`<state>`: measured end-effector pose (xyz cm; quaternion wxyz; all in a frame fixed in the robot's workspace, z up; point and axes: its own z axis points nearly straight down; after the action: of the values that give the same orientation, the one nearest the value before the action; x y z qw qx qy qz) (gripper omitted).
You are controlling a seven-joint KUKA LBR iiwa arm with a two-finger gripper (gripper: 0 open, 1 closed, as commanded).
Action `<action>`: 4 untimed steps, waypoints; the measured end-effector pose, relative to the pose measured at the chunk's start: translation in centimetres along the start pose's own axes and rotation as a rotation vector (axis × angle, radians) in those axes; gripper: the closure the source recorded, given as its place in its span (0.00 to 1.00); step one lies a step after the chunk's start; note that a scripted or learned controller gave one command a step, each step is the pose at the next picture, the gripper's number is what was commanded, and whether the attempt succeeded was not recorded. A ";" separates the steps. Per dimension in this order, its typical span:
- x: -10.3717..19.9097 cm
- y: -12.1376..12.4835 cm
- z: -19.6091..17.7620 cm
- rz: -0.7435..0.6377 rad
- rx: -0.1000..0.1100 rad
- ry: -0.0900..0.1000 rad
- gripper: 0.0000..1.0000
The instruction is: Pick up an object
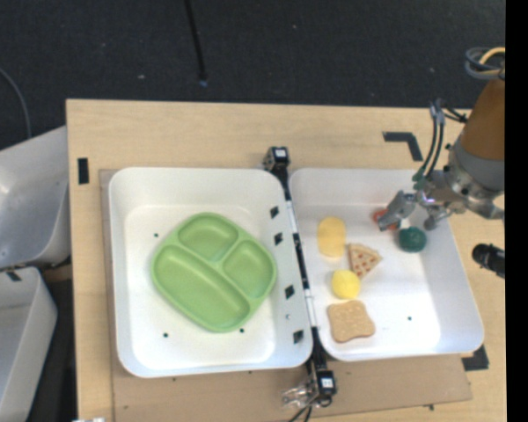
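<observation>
Two bins: left bin (pixel 123 341) holds a green tray (pixel 213 271); right bin (pixel 440 323) holds a yellow block (pixel 332 236), waffle wedge (pixel 363 258), lemon (pixel 345 283), toast (pixel 350 321), green ball (pixel 413 239). My gripper (pixel 411 213) hangs just above the ball; whether it grips anything, I cannot tell.

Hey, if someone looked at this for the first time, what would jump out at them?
Probably the bright green divided plate, lying alone in the left bin. Next, the cluster of toy food in the right bin: two yellow pieces, a pizza slice and toast. The gripper hovers by a dark green ball.
</observation>
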<state>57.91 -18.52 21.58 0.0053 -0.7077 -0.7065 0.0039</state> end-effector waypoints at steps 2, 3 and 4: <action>-0.6 -0.1 3.6 -0.001 -0.011 -0.003 0.00; -1.3 0.0 7.9 0.000 -0.011 -0.004 0.00; -1.3 0.3 11.3 0.001 -0.017 -0.001 0.00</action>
<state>58.03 -19.80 10.29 -0.0008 -0.7080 -0.7062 -0.0017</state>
